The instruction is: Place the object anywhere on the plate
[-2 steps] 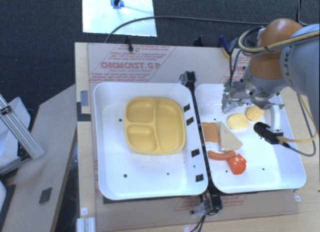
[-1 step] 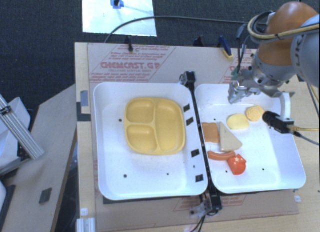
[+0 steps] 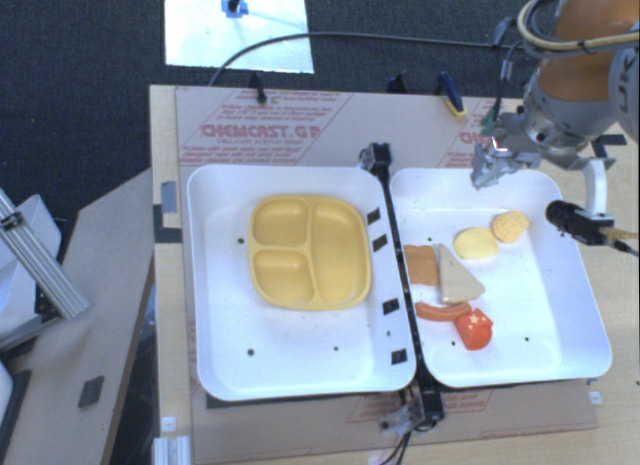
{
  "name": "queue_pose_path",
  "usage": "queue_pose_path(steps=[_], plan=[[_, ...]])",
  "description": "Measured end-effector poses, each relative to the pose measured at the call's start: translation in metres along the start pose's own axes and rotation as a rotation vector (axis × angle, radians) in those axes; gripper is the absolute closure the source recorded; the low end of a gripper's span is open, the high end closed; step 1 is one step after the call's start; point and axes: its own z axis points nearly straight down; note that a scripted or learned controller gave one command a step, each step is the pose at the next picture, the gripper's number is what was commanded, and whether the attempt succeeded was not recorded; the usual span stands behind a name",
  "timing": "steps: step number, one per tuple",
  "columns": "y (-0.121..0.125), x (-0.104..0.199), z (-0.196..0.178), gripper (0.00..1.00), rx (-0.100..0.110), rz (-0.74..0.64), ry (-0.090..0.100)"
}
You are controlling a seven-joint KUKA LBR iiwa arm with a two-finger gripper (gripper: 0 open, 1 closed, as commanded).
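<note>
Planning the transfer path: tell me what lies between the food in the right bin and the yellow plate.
Only the bins' adjoining rims with their black clips separate the food pieces, such as the pale round piece, from the yellow plate. The gripper hangs above the right bin's far edge.

I see dark carpet floor point(image 3: 90, 33) with a white sheet point(image 3: 235, 13) well left of the pincer, wooden bench point(image 3: 165, 153) below, metal rail point(image 3: 35, 263) far left.

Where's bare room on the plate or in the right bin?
All three wells of the yellow plate are bare. In the right bin, floor is free along the near and right walls. Crowded: its left-centre, where the cracker, sandwich slice and tomato cluster.
</note>
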Motion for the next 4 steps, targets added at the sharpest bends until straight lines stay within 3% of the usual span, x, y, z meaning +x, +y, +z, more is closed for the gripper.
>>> queue_pose_path(steps=[4], plan=[[-0.048,0.195,0.055,1.0,0.007,-0.005,0.003]])
